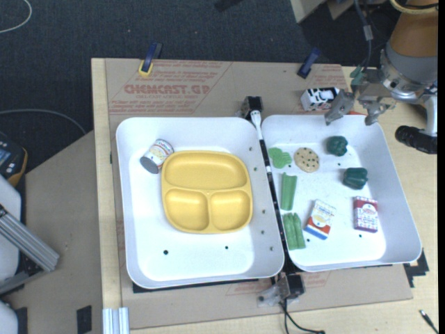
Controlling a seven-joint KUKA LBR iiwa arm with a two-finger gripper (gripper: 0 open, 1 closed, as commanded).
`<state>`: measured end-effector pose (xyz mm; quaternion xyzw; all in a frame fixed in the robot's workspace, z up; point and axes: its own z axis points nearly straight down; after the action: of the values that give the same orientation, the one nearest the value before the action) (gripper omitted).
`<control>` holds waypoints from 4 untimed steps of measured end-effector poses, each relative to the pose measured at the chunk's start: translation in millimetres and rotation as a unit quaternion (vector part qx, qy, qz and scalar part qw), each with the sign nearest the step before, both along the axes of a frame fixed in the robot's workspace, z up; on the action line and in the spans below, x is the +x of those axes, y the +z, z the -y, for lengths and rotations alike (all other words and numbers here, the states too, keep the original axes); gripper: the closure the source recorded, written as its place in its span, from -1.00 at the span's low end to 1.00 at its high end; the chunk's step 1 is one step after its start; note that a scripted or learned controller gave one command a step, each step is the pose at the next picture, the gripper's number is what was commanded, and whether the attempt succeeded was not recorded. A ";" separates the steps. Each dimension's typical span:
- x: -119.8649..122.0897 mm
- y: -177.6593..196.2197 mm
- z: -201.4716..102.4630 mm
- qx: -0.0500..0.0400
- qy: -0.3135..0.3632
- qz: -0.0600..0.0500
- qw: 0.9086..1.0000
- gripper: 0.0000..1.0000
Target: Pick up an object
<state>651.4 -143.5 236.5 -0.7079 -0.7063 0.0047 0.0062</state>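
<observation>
cardboard sheet (208,82), blue clamps (149,59), perhaps cables (292,312)

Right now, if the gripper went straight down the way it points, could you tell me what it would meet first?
Probably the right bin's far rim or bare floor. The gripper hangs open above it, the dark green piece slightly nearer; depth is unclear.

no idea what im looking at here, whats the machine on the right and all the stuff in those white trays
This is one picture from a camera fixed above a bench, looking down at a slant. The machine at the upper right is a robot arm, grey with an orange band; at its end is a two-finger tool, open and holding nothing, above the far edge of the right bin. Its job is to pick something up. That bin holds small toy foods: a cookie, green vegetables, two dark green pieces and two small red and white boxes. The left bin holds a yellow divided plate and a small can lying beside it.
</observation>
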 end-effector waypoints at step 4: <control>8.4 -153.5 -17.1 -0.001 0.002 0.006 1.000 -1.00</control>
<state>659.8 -126.4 83.0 -0.7063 -0.7080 0.0011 0.0014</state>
